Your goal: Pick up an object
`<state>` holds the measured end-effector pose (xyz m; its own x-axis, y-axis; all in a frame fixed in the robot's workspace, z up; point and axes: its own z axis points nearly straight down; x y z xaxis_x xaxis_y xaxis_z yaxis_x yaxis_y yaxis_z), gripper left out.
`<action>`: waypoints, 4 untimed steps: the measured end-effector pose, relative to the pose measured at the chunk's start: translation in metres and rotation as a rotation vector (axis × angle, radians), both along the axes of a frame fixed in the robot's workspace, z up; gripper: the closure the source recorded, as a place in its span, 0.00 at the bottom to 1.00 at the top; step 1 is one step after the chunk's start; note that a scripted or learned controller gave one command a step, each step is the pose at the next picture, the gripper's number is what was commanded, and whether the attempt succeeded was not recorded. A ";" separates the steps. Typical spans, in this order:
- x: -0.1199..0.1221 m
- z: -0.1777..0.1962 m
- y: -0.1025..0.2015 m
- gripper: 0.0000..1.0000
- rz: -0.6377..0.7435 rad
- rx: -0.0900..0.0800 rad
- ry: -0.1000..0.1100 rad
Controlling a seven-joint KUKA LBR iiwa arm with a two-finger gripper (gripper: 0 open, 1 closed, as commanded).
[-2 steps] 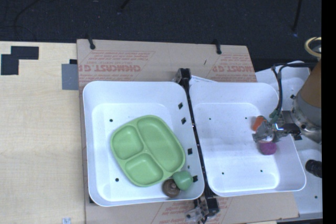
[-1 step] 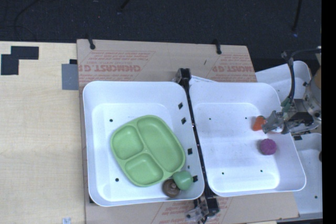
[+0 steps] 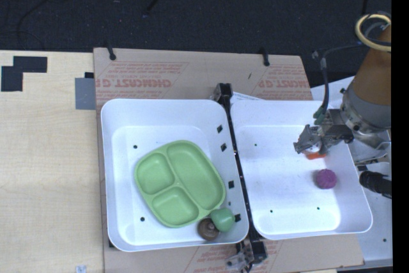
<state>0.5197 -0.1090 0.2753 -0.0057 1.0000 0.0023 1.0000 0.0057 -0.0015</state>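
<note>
Camera view: the brown cardboard sheet (image 3: 192, 77) under the 2 bins carries red print reading "CHEMCAST GP", seen upside down and mirrored, once above each bin; a further strip of red lettering at the sheet's lower edge is too small to read. The left shallow white plastic bin (image 3: 121, 131) holds a light green 3-compartment plastic tray (image 3: 179, 182), with a small green ball (image 3: 223, 220) and a brown round object (image 3: 207, 229) touching each other just beside the tray's lower right corner. The right shallow white plastic bin (image 3: 275, 201) holds a small purple ball (image 3: 325, 178) near its right wall. The grey two-finger gripper (image 3: 313, 144) hangs above and left of that ball, apart from it; something small and orange-red shows at its tips, and whether it grips anything cannot be told. A black clamp bar (image 3: 231, 156) divides the bins.
</note>
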 end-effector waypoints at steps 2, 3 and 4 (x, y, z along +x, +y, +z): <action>0.032 -0.032 0.110 1.00 -0.002 0.000 0.004; 0.048 -0.036 0.148 1.00 -0.003 -0.002 0.001; 0.064 -0.029 0.198 1.00 -0.002 -0.002 0.000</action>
